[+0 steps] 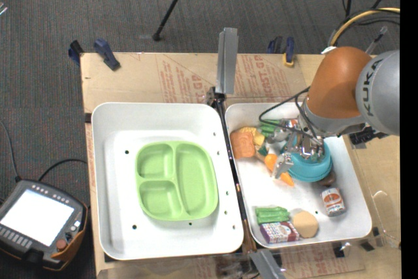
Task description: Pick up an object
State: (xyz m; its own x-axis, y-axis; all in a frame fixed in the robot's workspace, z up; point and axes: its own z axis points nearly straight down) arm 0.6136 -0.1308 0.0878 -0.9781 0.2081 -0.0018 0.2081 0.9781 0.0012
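Orange carrot (271,162) (long axis tilted diagonally), gripper (285,163) just beside

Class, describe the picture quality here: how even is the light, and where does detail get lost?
Camera view: light is soft and even, shadows faint; the white bins look bright but keep their edges; the pincer and the toys around it look slightly soft; the small can label is unreadable.

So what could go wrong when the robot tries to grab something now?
The gripper hangs over a crowded heap: an orange piece, a blue bowl and a bread roll lie close together. It might pinch two things, or knock one aside. The small can nearby could roll if bumped.
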